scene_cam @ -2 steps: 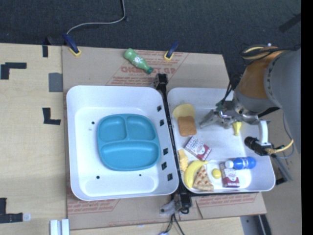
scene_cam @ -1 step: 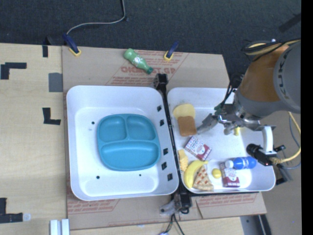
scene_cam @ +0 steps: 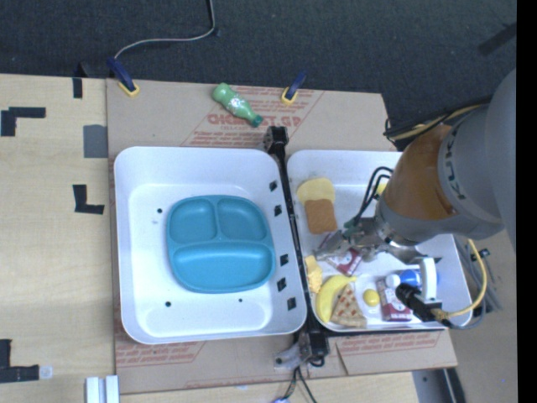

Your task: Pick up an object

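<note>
The right bin (scene_cam: 359, 160) holds several toy foods: a yellow and brown bread slice (scene_cam: 318, 206), a banana (scene_cam: 329, 290), a pizza slice (scene_cam: 347, 311), a fried egg (scene_cam: 370, 297) and a red packet (scene_cam: 392, 306). My gripper (scene_cam: 344, 243) hangs low in the middle of this bin, its fingers pointing left over a small red and white item (scene_cam: 348, 262). The grey arm with its orange band (scene_cam: 419, 183) covers the bin's right part. I cannot make out how the fingers stand.
The left bin (scene_cam: 134, 233) holds a blue divided plate (scene_cam: 221, 243). A green bottle (scene_cam: 236, 104) lies on the cardboard behind the bins. A black divider clip (scene_cam: 277, 137) sits between the bins. A blue and white object (scene_cam: 413, 277) lies by the arm.
</note>
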Available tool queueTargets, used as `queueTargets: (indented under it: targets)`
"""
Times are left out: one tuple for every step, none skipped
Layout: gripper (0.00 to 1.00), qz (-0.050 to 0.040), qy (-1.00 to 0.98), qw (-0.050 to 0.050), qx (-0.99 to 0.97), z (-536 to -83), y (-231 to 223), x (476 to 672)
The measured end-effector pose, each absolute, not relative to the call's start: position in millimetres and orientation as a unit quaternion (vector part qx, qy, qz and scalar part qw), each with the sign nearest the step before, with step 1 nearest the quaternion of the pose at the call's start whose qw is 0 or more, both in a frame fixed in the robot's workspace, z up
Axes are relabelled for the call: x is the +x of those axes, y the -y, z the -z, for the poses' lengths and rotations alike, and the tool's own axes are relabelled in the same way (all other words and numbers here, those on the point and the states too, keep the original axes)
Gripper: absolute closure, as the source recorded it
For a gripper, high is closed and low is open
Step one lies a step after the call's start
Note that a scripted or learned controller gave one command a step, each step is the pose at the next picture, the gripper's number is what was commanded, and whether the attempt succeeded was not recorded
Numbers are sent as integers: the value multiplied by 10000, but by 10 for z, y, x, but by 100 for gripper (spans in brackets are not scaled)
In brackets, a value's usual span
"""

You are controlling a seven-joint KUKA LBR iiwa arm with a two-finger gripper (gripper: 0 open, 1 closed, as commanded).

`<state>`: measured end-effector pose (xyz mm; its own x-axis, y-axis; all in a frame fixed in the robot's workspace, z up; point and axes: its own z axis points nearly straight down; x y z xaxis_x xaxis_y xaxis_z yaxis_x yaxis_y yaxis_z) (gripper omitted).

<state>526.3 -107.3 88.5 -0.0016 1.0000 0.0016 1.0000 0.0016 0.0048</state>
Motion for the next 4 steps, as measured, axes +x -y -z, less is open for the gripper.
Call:
queueTargets:
  targets:
    - [0,-30,-7075,26,7068,-885,964,5721]
    - [0,-16,-7076,29,7066,-867,993,5420]
    - [100,-11,-7072,35,7070,-961,1001,5420]
    - [100,-2,-7079,-3,7064,-1843,219,5820]
